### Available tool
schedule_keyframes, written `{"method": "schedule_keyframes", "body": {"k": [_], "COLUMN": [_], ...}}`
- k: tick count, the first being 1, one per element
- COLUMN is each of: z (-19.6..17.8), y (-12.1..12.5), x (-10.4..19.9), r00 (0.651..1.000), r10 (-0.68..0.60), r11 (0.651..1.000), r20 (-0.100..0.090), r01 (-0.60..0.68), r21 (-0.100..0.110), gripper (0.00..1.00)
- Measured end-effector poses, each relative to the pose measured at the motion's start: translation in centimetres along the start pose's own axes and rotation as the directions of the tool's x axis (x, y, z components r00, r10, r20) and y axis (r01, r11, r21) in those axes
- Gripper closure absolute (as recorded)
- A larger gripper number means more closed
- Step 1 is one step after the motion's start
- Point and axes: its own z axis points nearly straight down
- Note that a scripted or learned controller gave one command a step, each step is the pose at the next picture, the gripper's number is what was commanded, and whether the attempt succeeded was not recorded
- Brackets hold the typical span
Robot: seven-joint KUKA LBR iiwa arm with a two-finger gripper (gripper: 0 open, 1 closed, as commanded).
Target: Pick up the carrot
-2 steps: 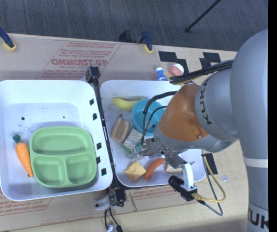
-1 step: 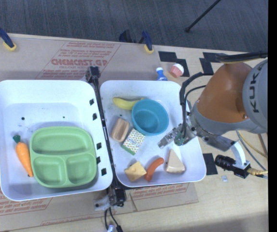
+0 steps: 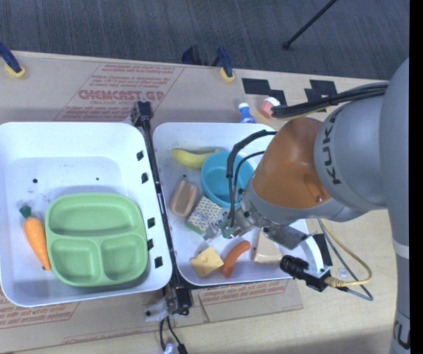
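Hanging low over the right bin (image 3: 168, 198), claw (image 3: 226, 229) too hidden to tell if open, with the carrot (image 3: 36, 240) lying far off left, pointing toward-and-away.

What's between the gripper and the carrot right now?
The carrot lies at the left bin's far left edge. The gripper is over the right bin. Between them are the two bins' adjoining walls and the green divided plate, right beside the carrot.
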Motion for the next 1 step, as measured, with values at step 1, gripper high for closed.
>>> {"method": "schedule_keyframes", "body": {"k": [1], "z": [4.47], "y": [-1.91], "x": [-4.73], "r00": [0.944], "r10": [-0.329], "r11": [0.945], "r20": [0.004], "r01": [0.329], "r21": [-0.001], "gripper": [1.00]}}
